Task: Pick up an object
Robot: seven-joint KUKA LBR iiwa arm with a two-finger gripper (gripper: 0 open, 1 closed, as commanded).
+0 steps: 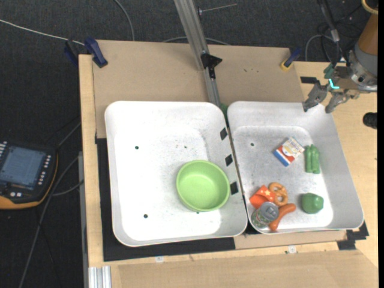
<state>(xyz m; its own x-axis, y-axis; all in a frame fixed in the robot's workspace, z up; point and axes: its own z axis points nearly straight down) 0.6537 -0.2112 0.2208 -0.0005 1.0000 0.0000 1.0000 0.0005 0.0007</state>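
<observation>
- Camera view: the hand (320,102) hung above the upper right corner of the right bin (341,161), its two dark fingers spread apart with nothing between them.
- The grey arm (367,47) came in from the right edge, with cables running along it.
- The right bin was a shallow white tray with rounded corners and a faintly speckled floor.
- In it lay a small white box with red and blue print (288,151), tilted, and just beside it on the right a green ribbed piece (312,159) standing lengthwise.
- Nearer the front lay a rounded green lump (311,203), an orange pretzel-shaped toy (276,191) and a grey round lid-like piece (267,212) over an orange item, clustered together.
- The left bin (120,161) held a smooth light green bowl (203,186), upright, near its right wall.
- Both bins sat side by side on the brown wooden bench (150,65).
- A metal pole (192,29) slanted over the bench top.
</observation>
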